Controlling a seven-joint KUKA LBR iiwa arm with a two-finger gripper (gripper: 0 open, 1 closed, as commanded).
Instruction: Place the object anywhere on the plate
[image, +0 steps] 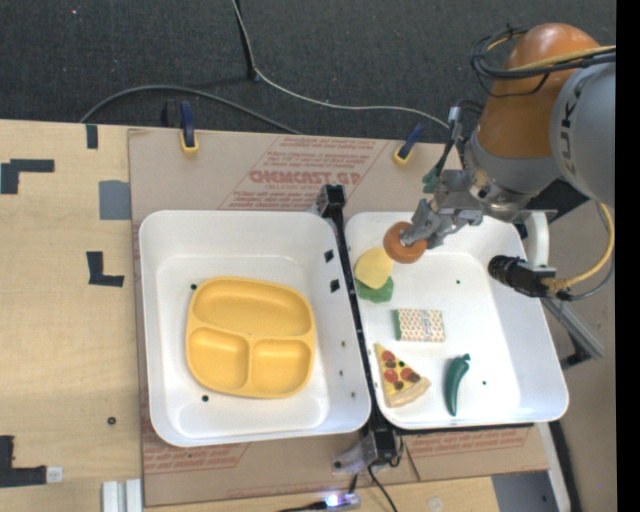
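Observation:
A yellow plate (250, 335) with three compartments lies in the left bin (160, 250). My gripper (418, 232) hangs over the far left corner of the right bin (520, 400), tilted down to the left. It is shut on a small brown ring-shaped toy, like a donut (404, 245), which sticks out at the fingertips. The donut is held just right of the divider between the bins, beyond a yellow-and-green toy fruit (375, 272).
The right bin also holds a small patterned box (419, 324), a toy pizza slice (399, 375) and a green pepper (456, 382). A black fitting (518, 272) sticks out at that bin's right wall. Clamps (187, 127) hold the cardboard base at the back.

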